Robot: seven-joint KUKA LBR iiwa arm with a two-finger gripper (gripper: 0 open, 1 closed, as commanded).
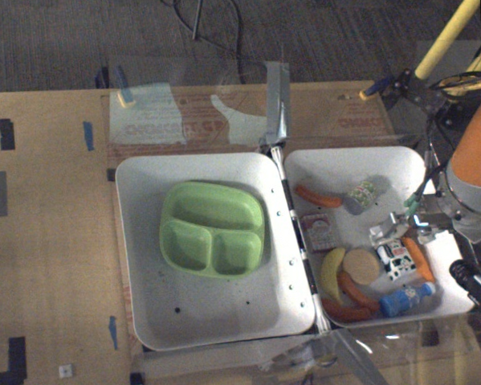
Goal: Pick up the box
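Lying nearest the viewer, at the front edge of the right bin [359, 155], is a blue bottle [405, 300], with orange sausages [352, 299] curling beside it. Behind them a banana [333, 268] is resting against a round brown bun [362, 266].

A small box [398, 261], white with dark print, is sitting on the bin floor just right of the bun, with a carrot [418, 258] touching its right side. This is probably the box the task means. A second, paler carton [316, 228] is lying flat near the bin's left wall, so the target is not certain. Further back, another sausage [319, 196] and a small cup [361, 194] are lying apart from the rest.

The arm [472, 167] is reaching in from the right, and its gripper [397, 234] is hanging low over the printed box, just behind it in this view. Whether the gripper is open or closed cannot be told; the metal parts are blurring together.

The left bin [147, 257] is holding a green divided plate [213, 228]. Both bins are sitting on a brown desk [50, 238].

Judging by this, the approach is looking nearly complete, but nothing is being lifted yet: the box is resting among its neighbours. Closing on it and raising it are both remaining, and the carrot pressing alongside may be crowding the grasp.
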